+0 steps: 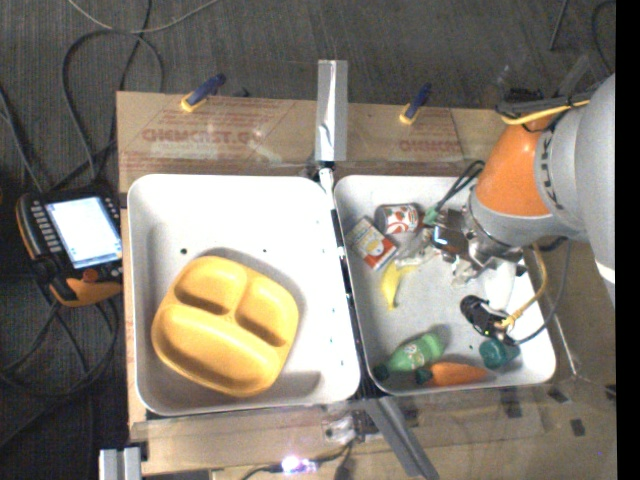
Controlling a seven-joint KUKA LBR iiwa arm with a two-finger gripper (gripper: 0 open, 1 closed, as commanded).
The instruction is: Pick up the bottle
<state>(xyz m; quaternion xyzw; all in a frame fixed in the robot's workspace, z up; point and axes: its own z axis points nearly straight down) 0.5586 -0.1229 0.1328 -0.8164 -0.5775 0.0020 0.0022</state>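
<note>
Bottle (414, 352), green, lies on side in right bin (545, 368), near front wall, long axis running left-right with slight tilt, just beside orange carrot (458, 373). Gripper (470, 263) hangs over middle of same bin, above and apart from bottle; bottle lies toward near-left from it. Cannot tell gripper state, wrist hides it. Nothing seen held. Banana (391, 284) and can (400, 218) lie farther back. Yellow tray (226, 324) in left bin (140, 268).
</note>
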